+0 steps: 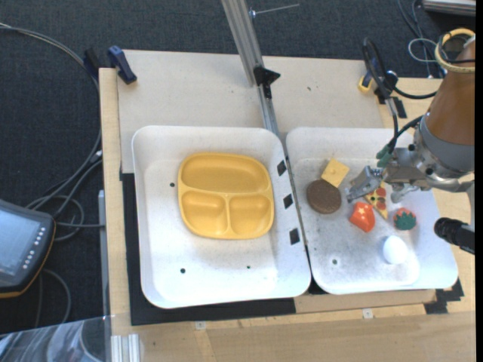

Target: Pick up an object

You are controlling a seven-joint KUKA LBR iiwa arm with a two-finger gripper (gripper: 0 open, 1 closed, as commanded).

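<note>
One fixed camera looks down aslant on both white bins (151, 202) from above.

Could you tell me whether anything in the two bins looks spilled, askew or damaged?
Nothing stands out. The yellow three-compartment plastic tray lies flat in the left white bin; the small toy foods sit loosely scattered in the right white bin.

- The yellow divided plate (225, 194) is taking up the middle of the left bin (155, 277), leaving bare floor along its rims.
- In the right bin (332, 274), the brown disc (324, 197), yellow block (334, 173), red piece (362, 217), strawberry (405, 219) and white egg (393, 248) are crowding the middle and right.
- The near-left corner is lying open.
</note>
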